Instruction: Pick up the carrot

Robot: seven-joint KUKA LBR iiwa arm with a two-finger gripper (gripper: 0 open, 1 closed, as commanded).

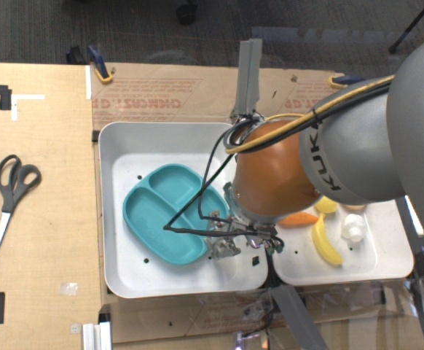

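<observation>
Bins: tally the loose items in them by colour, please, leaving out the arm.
Teal: 1, divided plate
Orange: 1, carrot, partly behind the arm
Yellow: 2, banana and a small yellow piece
White: 1, small white item
Total: 5

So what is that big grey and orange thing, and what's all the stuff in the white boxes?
That is a robot arm. It reaches in from the right, and one camera above the bench looks down on it. At its tip is a gripper, the part that grabs things, hanging over the left bin. I cannot tell if it holds anything. In that bin lies a teal plate with sections. In the right bin are toy foods: an orange carrot peeking out under the arm, a yellow banana and something small and white. The robot should pick up the carrot. Scissors lie on the wooden table at left.
</observation>
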